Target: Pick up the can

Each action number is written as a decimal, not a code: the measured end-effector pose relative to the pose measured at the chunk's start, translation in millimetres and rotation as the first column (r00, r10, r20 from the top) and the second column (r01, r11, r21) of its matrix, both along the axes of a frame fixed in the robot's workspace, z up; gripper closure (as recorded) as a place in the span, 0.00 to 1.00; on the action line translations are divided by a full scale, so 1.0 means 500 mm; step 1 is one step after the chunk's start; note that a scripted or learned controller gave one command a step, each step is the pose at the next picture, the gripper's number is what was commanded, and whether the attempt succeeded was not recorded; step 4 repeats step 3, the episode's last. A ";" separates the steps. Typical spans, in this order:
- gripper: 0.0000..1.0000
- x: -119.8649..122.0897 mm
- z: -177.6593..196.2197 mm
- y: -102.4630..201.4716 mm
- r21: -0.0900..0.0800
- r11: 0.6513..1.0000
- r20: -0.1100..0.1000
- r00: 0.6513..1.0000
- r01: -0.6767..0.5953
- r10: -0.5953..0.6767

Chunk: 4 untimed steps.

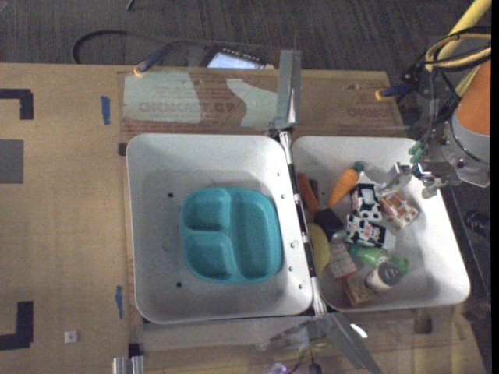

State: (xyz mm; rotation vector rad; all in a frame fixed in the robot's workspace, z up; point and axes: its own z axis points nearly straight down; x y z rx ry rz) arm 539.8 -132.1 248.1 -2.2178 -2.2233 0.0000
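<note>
What looks like the can [399,207], with a red and white label, lies on its side in the upper right part of the right bin [444,271]. It rests against a black and white cow-patterned item [363,218]. My gripper [415,171] hangs just above and to the right of the can, close to the bin's far right corner. The view is too coarse to tell whether it touches the can. The arm with its orange band [477,107] comes in from the right edge.
The right bin also holds a carrot [344,185], a banana [319,248], a green bottle [374,255], a small red and white box [341,265] and other small items. A teal divided tray [231,234] sits in the left bin [148,209].
</note>
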 end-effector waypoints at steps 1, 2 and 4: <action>0.00 -0.010 -0.307 0.044 -0.001 1.000 0.004 1.000 0.029 -0.029; 1.00 -0.005 -0.286 0.043 -0.001 1.000 0.010 0.999 0.031 -0.031; 1.00 -0.025 -0.321 -0.016 0.003 0.995 0.004 0.995 0.099 -0.099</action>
